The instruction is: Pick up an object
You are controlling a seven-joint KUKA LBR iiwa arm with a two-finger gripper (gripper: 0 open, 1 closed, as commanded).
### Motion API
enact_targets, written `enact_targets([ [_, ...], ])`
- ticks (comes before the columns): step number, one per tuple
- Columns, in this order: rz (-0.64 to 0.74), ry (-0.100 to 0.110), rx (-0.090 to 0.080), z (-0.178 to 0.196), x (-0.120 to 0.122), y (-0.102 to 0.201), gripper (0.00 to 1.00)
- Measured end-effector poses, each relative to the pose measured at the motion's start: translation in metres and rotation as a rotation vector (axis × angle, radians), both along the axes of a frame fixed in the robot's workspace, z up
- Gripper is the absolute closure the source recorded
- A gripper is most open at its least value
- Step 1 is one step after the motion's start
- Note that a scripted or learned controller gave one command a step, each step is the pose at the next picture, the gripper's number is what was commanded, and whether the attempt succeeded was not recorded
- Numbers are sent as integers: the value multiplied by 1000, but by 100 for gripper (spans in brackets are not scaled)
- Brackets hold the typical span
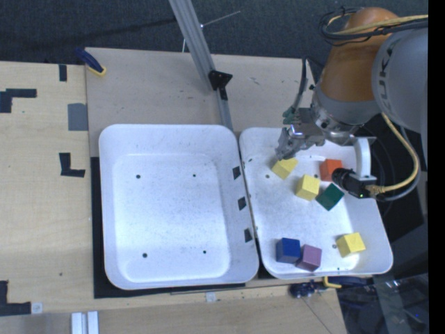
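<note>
My gripper (286,147) hangs over the far left part of the right bin (367,223), its fingers pointing down just above a yellow block (284,168). Whether the block is between the fingers is hidden from this angle. Further blocks lie in the same bin: a second yellow one (308,186), an orange one (329,168), a dark green one (329,197), a blue one (288,250), a purple one (310,257) and a third yellow one (351,243).
The left bin (167,207) sits beside the right one, sharing a raised middle rim. A grey slanted pole (198,44) crosses the bench behind the bins. The arm's orange band and cables loom over the right bin's far right.
</note>
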State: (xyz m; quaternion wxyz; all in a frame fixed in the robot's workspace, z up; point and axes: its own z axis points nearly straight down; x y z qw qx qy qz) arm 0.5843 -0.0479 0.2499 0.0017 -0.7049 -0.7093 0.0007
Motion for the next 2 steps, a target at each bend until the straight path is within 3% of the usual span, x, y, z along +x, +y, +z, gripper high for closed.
enact_targets([
  [1,1,-2,0,-1,10,57,100],
  [2,2,-1,0,-2,6,118,100],
])
